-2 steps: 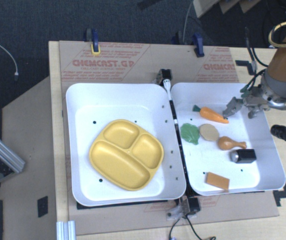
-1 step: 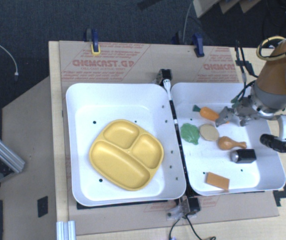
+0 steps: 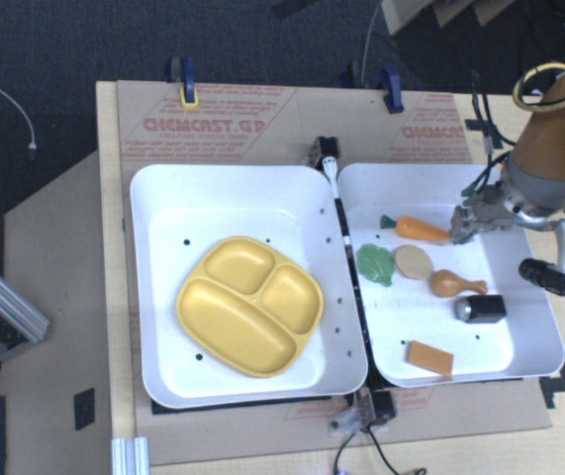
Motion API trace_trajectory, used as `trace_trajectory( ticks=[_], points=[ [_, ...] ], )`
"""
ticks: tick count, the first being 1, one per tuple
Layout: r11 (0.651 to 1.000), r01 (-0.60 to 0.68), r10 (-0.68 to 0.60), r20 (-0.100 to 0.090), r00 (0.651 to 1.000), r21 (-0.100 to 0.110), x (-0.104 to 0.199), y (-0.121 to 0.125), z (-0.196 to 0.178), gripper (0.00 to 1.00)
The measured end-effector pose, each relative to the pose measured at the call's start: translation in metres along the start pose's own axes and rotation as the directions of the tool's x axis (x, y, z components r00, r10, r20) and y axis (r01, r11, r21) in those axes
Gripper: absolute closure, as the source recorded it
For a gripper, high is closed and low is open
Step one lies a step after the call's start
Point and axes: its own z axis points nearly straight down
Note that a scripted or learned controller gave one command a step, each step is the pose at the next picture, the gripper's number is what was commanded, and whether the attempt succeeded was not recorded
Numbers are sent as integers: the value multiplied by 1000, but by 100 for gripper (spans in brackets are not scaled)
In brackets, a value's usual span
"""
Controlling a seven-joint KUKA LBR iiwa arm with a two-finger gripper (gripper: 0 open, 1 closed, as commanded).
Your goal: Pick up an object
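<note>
Two shallow white bins sit side by side on the bench, and the arm [image 3: 549,137] reaches in from the right over the right bin [image 3: 519,349]. Its claw [image 3: 463,224] hangs low near that bin's far right part, and whether it is open or closed cannot be told from this slanted view; nothing can be seen held in it. Just to the claw's left, touching or nearly touching its tip, lies an orange carrot [image 3: 421,230] with a small green top pointing toward the bin's left wall. Nearer the front from the carrot, a green leaf-shaped piece [image 3: 375,263] lies close to the left wall, with a round tan disc [image 3: 414,261] just beside it on the right. A tan gourd-shaped piece [image 3: 454,284] lies beside the disc toward the right edge, below the claw in the picture and apart from it. A dark cylinder [image 3: 482,309] lies just in front of the gourd-shaped piece, and an orange-brown block [image 3: 429,357] rests near the bin's front edge, well apart from the claw. The left bin [image 3: 153,265] carries a yellow divided plate [image 3: 249,305] with three compartments, lying flat around its middle, well apart from the claw.
</note>
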Motion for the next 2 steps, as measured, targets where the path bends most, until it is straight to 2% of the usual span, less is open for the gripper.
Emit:
trace_trajectory(
  ticks=[2],
  points=[
    [1000,1,-1,2,1000,-6,3,15,-118,100]
  ],
)
